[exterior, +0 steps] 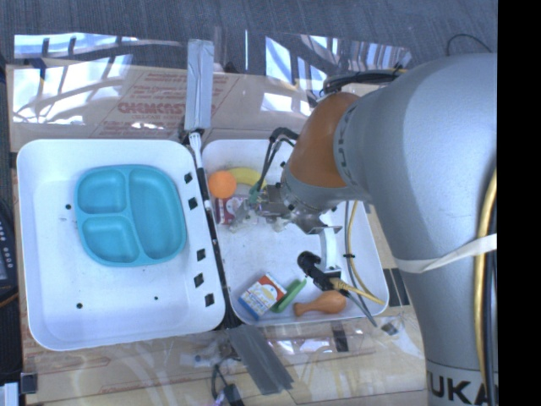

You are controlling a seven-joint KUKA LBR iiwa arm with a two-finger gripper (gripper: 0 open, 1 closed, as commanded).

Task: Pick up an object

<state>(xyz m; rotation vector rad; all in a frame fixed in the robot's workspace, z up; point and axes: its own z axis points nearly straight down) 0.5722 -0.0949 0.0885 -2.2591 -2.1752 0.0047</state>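
Blue tray [131,215] in left bin [38,235]

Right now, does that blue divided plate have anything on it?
Empty. The blue divided plate lies flat in the left bin, and all three of its compartments show bare blue; the toys lie in the right bin.

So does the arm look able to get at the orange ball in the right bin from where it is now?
Probably yes. The orange ball lies uncovered near the right bin's left wall, beside a yellow item, and the tool hangs just to its right. The nearby wall could crowd the approach.
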